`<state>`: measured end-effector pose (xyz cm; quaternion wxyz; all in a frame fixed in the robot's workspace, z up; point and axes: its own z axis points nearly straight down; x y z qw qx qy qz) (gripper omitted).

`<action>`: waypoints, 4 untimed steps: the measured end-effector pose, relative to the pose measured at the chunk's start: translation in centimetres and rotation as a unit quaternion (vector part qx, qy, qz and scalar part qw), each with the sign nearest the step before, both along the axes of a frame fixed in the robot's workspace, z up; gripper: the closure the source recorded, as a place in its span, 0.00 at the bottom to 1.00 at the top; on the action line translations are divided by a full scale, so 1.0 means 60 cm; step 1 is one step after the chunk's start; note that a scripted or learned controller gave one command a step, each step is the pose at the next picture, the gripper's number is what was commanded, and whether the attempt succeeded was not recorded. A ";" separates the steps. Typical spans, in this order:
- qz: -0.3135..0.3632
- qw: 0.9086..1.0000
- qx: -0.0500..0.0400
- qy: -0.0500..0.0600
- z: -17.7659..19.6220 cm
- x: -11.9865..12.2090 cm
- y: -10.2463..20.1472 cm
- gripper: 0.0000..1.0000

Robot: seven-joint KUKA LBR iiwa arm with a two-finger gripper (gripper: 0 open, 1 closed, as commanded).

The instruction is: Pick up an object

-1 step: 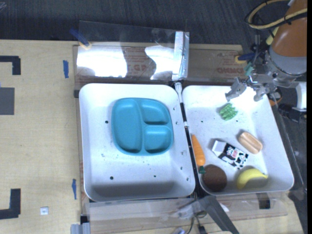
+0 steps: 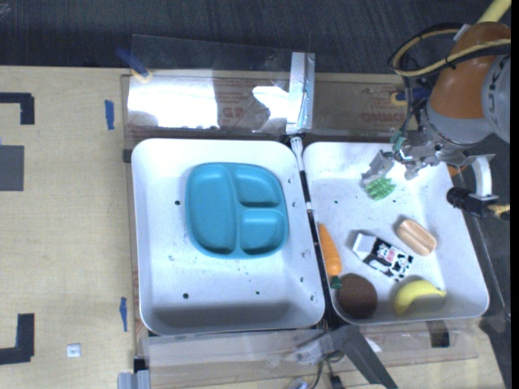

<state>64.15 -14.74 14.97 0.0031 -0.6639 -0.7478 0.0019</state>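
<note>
My gripper [image 2: 396, 167] hangs over the far part of the right bin [image 2: 474, 286], open, with nothing between its fingers. A small green leafy piece [image 2: 379, 188] lies on the bin floor just below the left fingertip; whether they touch I cannot tell. Nearer the front of the same bin lie a peach-coloured oblong piece [image 2: 415, 236], a white carton with black and pink print [image 2: 383, 255], an orange carrot [image 2: 328, 250] along the left wall, a brown round object [image 2: 357, 294] and a yellow fruit [image 2: 418, 296].
The left bin [image 2: 154, 290] holds a blue divided plate [image 2: 238, 209]. A clear plastic sheet [image 2: 215, 91] and a metal bracket [image 2: 300, 91] stand behind the bins. The arm's orange band [image 2: 462, 87] and its cables sit at the upper right.
</note>
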 end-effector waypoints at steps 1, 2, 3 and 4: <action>0.040 0.999 -0.001 -0.005 -0.105 0.044 -0.022 0.00; 0.040 0.999 -0.002 -0.008 -0.085 0.047 -0.022 1.00; 0.040 0.999 -0.002 -0.007 -0.086 0.046 -0.022 0.00; 0.059 0.998 -0.001 -0.005 -0.106 -0.011 -0.036 0.00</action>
